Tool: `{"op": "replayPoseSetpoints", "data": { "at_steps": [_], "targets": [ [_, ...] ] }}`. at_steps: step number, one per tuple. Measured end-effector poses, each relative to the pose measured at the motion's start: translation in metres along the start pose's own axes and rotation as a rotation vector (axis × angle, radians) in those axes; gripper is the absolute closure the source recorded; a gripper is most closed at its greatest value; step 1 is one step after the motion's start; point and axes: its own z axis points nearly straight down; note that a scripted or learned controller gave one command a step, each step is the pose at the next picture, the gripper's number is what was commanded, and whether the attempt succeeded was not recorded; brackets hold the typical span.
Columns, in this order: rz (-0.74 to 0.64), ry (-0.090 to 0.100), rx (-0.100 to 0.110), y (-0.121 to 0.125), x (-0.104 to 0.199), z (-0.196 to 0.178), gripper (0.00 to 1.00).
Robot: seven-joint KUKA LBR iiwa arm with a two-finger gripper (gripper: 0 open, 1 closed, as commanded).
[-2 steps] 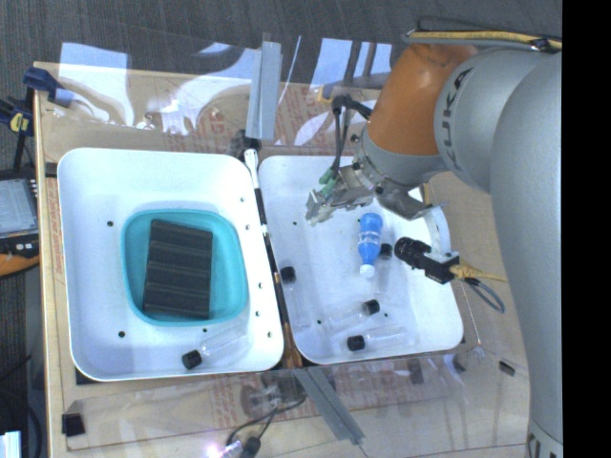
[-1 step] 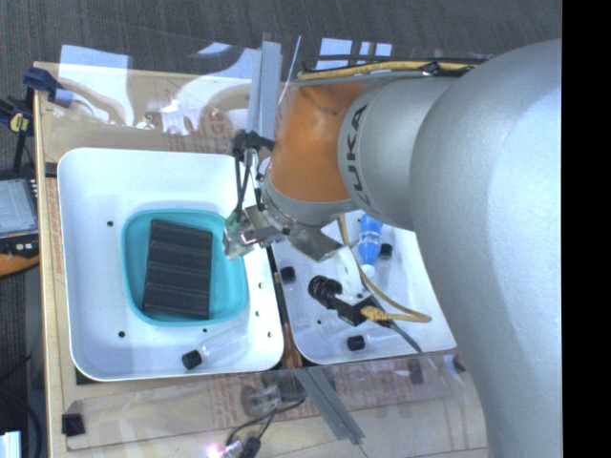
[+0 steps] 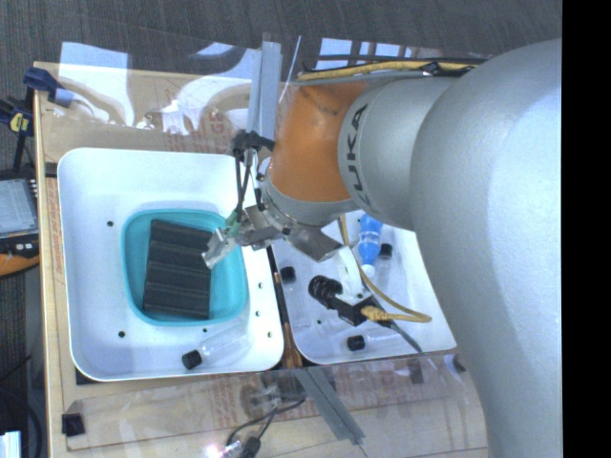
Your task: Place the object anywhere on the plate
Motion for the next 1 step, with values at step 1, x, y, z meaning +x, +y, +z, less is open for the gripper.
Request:
{"op": "replayPoseSetpoints", "data": {
  "at_steps": [1],
  "targets": [
    [-0.003, 0.0, -0.003, 0.0001, -0.053, -0.0009, 0.0]
  ]
}}
